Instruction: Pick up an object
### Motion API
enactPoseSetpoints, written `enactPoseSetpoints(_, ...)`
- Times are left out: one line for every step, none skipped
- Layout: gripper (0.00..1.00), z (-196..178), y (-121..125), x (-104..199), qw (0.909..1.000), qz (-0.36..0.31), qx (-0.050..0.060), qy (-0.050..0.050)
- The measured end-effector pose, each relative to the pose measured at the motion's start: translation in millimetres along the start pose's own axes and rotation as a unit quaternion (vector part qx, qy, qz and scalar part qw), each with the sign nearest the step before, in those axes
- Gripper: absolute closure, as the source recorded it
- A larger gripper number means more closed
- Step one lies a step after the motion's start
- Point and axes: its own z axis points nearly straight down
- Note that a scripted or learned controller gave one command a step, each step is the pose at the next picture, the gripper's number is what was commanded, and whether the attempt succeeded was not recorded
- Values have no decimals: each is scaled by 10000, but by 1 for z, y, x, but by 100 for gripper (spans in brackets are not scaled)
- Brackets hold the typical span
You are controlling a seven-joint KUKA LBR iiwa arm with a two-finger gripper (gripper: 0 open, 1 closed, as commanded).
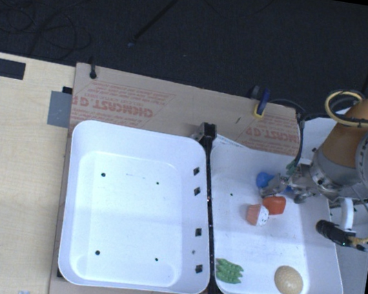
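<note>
The right bin (328, 289) holds a blue object (264, 181) near its back, an orange-red block (274, 205), a salmon piece with a white face (257, 215), a green leafy toy (229, 271) at the front left and a tan egg-shaped object (289, 280) at the front right. My gripper (282, 186) hangs low over the back of this bin, just right of the blue object and above the orange-red block. The orange-banded wrist (353, 140) rises behind it. Nothing shows between its fingers.
The left bin (77, 160) stands beside the right one, split by a black clamp rail (204, 202). Cardboard (142, 104) lies under both bins. A wooden bench top (3, 182) spreads to the left. Cables run at the back right.
</note>
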Motion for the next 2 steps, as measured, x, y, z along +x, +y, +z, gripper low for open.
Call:
enactPoseSetpoints(100,-12,1,0,10000,16,-38,-3)
enactPoseSetpoints(0,-12,1,0,10000,14,-37,-4)
